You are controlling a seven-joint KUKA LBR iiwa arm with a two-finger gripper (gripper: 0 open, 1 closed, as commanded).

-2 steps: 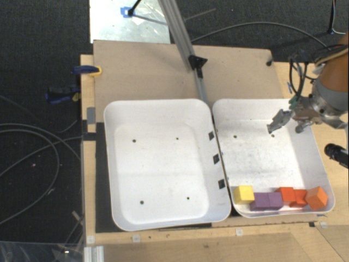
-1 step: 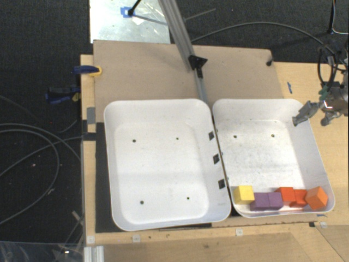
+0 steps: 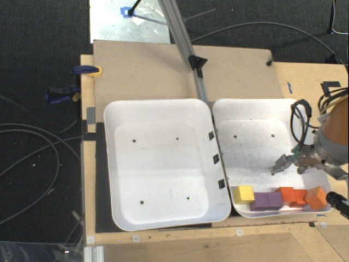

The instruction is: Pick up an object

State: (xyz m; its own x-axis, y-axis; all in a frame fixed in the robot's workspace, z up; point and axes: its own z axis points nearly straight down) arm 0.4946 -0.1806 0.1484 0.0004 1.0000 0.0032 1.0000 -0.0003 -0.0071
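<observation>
Along the near edge of the right bin (image 3: 256, 113) lie four blocks: yellow (image 3: 244, 194), purple (image 3: 266, 201), red (image 3: 292, 196), orange (image 3: 316, 197). Above them, the gripper (image 3: 284, 164) hangs open and empty: approach step, judged. Next: descend onto one block, clearing the near rim. The far floor offers room; the left bin (image 3: 158, 109) too.
</observation>
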